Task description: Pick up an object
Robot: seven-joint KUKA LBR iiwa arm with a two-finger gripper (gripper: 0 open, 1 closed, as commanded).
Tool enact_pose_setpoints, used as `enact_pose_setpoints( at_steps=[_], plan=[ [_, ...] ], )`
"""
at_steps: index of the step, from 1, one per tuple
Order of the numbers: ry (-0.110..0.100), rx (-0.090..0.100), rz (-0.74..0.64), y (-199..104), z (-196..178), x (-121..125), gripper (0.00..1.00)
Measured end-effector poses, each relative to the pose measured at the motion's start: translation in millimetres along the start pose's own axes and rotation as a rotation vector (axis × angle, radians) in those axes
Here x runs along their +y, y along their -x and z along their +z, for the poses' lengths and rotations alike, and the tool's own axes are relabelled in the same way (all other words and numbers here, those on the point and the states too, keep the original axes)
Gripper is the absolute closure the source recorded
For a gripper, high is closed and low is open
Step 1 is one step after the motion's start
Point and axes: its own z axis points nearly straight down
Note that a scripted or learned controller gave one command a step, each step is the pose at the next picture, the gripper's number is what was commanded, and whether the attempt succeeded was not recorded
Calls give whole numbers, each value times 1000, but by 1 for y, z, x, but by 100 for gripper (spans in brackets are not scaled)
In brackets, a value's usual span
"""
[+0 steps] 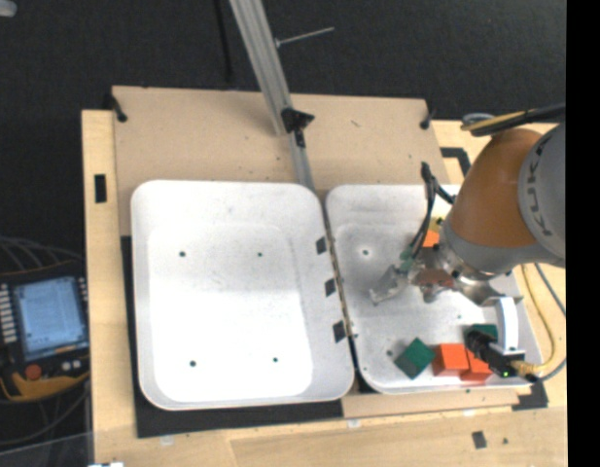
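Note:
My gripper [406,286] hangs low over the middle of the right bin [372,212], under the grey and orange wrist. Its fingers [385,286] stand apart, open, with only bare bin floor between them. A green block [412,356] lies near the bin's front edge, below the gripper and apart from it. Beside it to the right are an orange block [450,358] and a dark green piece [480,337]. A small orange object [432,237] peeks out from behind the arm.
The left bin [231,290] lies to the left, its wall touching the right bin's. A slanted metal pole [270,71] rises from the back of the bench. A tablet [49,317] sits off the bench at far left.

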Motion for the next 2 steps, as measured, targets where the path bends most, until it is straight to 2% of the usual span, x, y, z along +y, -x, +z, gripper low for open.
enact_pose_setpoints(
  at_steps=[1, 2],
  plan=[
    [0, 0, 0, 3, 44, -6, 0],
    [5, -1, 1, 4, 64, -5, 0]
  ],
)
